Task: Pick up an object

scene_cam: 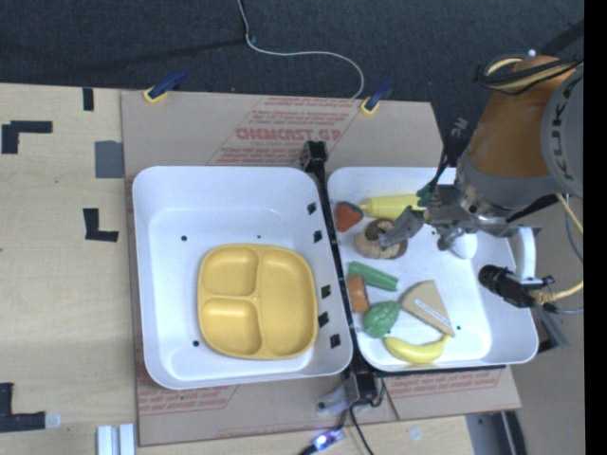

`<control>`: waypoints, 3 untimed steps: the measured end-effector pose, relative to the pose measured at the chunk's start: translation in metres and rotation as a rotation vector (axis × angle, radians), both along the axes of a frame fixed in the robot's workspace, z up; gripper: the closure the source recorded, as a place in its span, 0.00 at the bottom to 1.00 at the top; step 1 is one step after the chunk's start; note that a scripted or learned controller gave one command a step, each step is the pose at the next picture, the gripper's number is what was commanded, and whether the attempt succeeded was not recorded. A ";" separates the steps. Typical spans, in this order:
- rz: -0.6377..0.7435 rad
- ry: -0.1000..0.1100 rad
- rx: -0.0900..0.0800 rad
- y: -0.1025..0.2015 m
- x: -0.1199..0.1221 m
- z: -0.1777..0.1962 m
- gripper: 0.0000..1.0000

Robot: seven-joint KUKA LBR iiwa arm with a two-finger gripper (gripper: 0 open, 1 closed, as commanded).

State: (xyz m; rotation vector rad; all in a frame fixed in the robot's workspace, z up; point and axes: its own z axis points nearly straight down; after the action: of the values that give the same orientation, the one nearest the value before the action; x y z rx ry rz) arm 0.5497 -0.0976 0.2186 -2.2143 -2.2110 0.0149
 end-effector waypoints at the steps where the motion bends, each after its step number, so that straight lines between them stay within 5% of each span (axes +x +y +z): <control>1: 0.003 -0.014 -0.002 0.000 0.003 0.007 0.00; 3: 0.002 -0.009 -0.002 -0.003 0.003 -0.082 0.00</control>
State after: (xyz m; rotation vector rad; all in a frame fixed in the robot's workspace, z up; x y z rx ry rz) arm 0.5525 -0.1009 0.1366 -2.2175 -2.2187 0.0072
